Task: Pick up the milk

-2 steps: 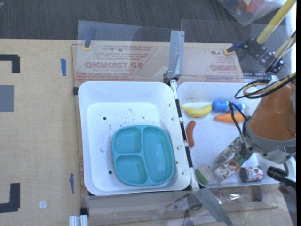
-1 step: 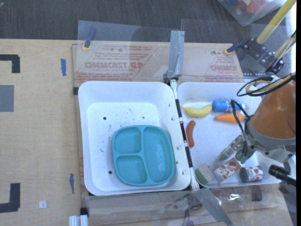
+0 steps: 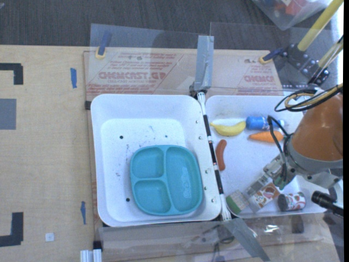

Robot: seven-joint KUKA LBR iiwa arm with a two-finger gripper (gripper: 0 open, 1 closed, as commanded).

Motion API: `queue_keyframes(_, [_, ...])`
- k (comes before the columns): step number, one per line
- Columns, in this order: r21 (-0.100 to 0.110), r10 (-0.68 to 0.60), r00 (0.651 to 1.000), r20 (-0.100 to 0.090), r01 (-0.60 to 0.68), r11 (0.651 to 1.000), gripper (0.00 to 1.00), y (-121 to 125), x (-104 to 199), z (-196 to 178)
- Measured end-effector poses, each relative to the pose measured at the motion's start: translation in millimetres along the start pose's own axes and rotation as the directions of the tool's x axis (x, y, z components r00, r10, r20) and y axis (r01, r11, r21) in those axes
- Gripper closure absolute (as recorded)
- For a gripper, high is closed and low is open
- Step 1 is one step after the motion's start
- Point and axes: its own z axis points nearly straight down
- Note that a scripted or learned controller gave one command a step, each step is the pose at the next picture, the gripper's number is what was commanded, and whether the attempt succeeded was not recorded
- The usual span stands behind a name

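The milk [image 3: 262,195] looks like a small grey-white carton with brown and red print. It lies on its side near the front edge of the right bin [image 3: 240,162]. My gripper [image 3: 276,174] hangs just above and behind the carton's right end, very close to it or touching it. The grey wrist and the orange band of the arm [image 3: 322,132] cover the bin's right side. I cannot tell whether the carton is held.
Against the carton's left end lies a green-ended round item [image 3: 235,202], and a small dark-topped can [image 3: 292,202] lies to its right. A banana [image 3: 229,127], blue object [image 3: 255,122], carrot [image 3: 264,137] and sausage [image 3: 221,153] lie farther back. The left bin [image 3: 109,146] holds a teal divided plate [image 3: 165,180].
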Motion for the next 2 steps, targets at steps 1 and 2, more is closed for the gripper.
queue_keyframes(1, [-0.003, 0.004, 1.0, 0.004, -0.004, 1.0, 1.0, -0.1, -1.5, -9.9])
queue_keyframes(2, [-0.003, 0.004, 1.0, 0.003, -0.004, 1.0, 0.0, -0.1, -1.4, -9.8])
